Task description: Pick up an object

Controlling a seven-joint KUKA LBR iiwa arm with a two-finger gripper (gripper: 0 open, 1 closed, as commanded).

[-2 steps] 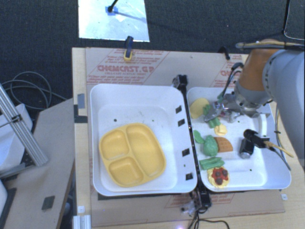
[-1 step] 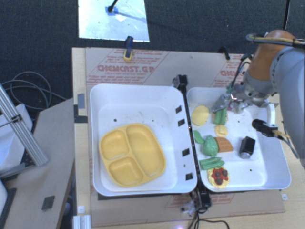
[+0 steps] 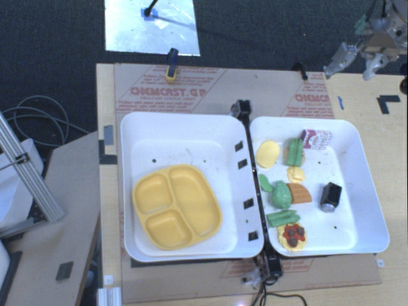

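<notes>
The right bin (image 3: 366,171) holds several toy foods: a yellow disc (image 3: 268,153), a green ridged piece (image 3: 294,152), a white and maroon carton (image 3: 317,139), a green broccoli-like lump (image 3: 281,194) against an orange-brown block (image 3: 300,193), a black can (image 3: 330,197), a green pod (image 3: 283,218) and a yellow piece with red spots (image 3: 292,236). My gripper (image 3: 354,64) hangs high at the top right, beyond the bin's far edge and well away from all of them. Its two fingers are spread open with nothing between them.
The left bin (image 3: 191,129) holds a yellow divided tray (image 3: 176,206). Black clips run along the wall shared by the two bins (image 3: 245,164). A yellow-handled tool (image 3: 171,65) lies on the cardboard behind the bins. Metal rails stand at the left.
</notes>
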